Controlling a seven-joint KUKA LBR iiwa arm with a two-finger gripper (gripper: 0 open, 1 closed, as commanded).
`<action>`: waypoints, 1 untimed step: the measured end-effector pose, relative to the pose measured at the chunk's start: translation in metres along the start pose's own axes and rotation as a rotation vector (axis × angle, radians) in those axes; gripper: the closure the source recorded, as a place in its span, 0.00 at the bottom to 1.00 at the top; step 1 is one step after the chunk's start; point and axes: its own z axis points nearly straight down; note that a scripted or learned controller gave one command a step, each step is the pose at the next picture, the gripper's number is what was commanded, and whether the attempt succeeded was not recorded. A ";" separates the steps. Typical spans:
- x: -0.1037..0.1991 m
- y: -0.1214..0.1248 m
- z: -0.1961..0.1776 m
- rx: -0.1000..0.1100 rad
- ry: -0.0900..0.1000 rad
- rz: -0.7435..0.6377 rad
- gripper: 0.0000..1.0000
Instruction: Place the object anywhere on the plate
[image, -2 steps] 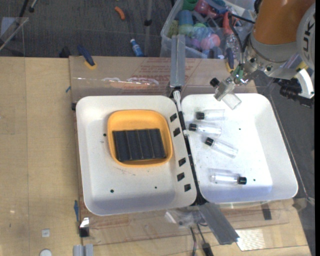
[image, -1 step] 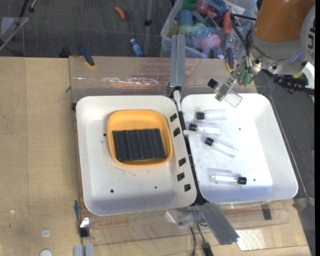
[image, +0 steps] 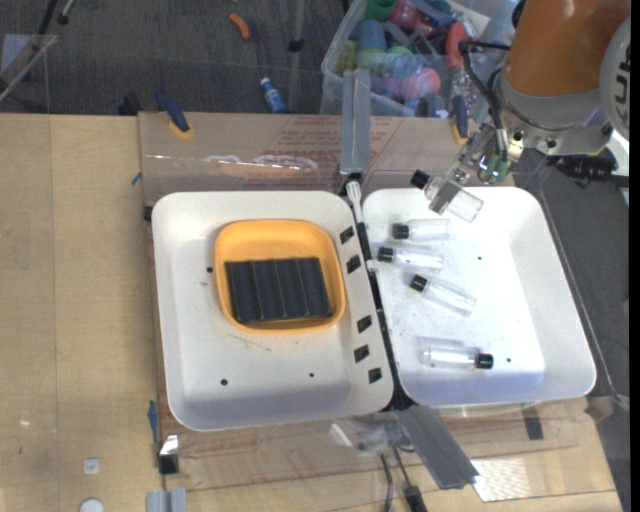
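The gripper (image: 462, 180) is seen over the far edge of the right bin (image: 560, 300), and a clear vial with a black cap (image: 452, 197) is gripped between its fingers, raised above the bin floor. The black cap points away to the upper left, and the vial is tilted.

Four more clear vials are counted lying on the floor of the right bin: one (image: 420, 231) near the far left, one (image: 408, 257) just below it, one (image: 442, 291) toward the middle, and one (image: 455, 357) near the front. All four are apart from the gripper.

In the left bin (image: 185, 330) one orange plate (image: 280, 273) is set, and one dark ribbed block (image: 277, 289) lies on it. The held vial is well apart from the plate.
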 end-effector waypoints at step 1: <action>-0.027 -0.050 -0.053 -0.002 -0.006 -0.016 1.00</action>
